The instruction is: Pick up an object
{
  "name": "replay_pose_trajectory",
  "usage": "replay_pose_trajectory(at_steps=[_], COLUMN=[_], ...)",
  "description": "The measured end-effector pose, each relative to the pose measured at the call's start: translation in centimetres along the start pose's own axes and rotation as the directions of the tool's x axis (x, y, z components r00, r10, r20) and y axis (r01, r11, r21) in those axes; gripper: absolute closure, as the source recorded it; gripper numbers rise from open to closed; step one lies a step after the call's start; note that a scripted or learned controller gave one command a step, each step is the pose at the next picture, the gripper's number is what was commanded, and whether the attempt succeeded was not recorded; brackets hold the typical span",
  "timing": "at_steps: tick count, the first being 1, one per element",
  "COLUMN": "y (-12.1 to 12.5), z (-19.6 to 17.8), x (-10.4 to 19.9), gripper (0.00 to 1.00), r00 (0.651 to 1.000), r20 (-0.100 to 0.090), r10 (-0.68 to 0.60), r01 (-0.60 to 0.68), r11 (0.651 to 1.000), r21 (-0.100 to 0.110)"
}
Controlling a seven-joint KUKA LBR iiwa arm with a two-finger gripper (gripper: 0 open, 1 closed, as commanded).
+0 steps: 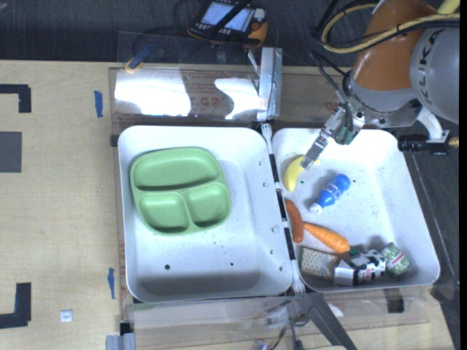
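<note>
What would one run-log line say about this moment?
gripper: over yellow banana-shaped toy | right white bin | nothing lifted | green divided tray: left bin

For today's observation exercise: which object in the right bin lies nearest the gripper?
The yellow banana, just below the gripper; the blue bottle and carrot lie farther.

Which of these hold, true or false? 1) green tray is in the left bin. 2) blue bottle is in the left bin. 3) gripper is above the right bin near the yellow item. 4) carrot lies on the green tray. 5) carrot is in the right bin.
1) True. The green tray sits in the left bin.
2) False. The blue bottle lies in the right bin.
3) True. The gripper is above the right bin, right by the yellow item.
4) False. The carrot is away from the tray.
5) True.
</note>
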State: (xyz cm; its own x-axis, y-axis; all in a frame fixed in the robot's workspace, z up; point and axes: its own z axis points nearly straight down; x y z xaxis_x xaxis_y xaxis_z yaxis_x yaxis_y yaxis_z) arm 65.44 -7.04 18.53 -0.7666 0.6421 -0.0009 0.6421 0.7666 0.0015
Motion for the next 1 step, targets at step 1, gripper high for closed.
replay_pose_trajectory(at_steps=[1], y=[-7.29], z=[3.71], x=[2.5], gripper=[0.0], r00=[0.997], r20=[0.0], r10=[-0.08], r01=[0.08], r11=[0.997], r21=[0.0])
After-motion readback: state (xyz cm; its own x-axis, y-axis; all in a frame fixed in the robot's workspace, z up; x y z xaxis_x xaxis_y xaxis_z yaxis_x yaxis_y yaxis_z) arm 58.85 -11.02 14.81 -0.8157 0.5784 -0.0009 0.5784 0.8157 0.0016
